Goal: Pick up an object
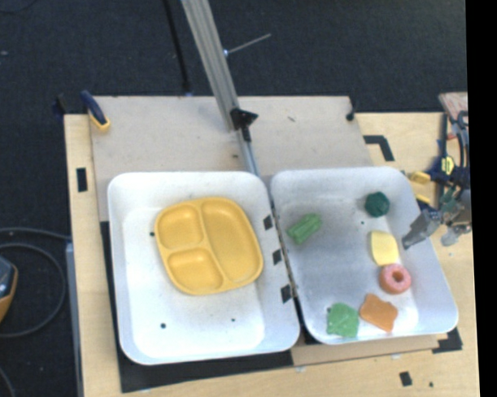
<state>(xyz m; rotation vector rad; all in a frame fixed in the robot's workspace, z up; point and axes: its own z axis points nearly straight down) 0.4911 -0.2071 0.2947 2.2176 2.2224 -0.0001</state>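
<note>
The gripper [435,224] sits at the right edge of the right bin [330,191], just beside the yellow block [384,247]; whether it is spread or closed cannot be told. Nothing shows held in it. Below the block lie a pink ring [394,278], an orange piece [378,312] and a green piece [343,320]. A dark green ball [377,203] and a green cylinder [303,228] lie farther up. The left bin [139,319] holds 1 yellow divided plate [209,245].
</note>
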